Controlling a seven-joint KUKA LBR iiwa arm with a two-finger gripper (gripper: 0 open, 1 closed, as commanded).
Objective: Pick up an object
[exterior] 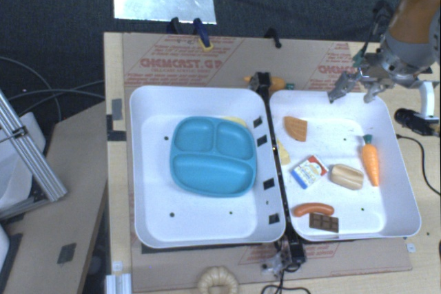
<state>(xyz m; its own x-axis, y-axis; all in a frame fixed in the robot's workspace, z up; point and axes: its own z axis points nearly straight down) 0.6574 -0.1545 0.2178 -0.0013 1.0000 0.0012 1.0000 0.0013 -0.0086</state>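
The carrot (pixel 371 162), orange slice (pixel 296 128) and bread roll (pixel 346 176) are being left untouched in the right bin (pixel 406 213), while the gripper (pixel 357 90), apparently spread and unloaded, is being held above its far rim, where a descent risks striking plastic.

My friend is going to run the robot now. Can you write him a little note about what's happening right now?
Gripper: open, holding nothing, up over the far edge of the right bin.
Right bin: bread slice, carrot, small carton, bread roll, sausage, chocolate bar.
Left bin: blue divided plate, something yellow peeking out behind it.
Done: nothing picked up yet.
Left: come down on one item, close on it, lift it.
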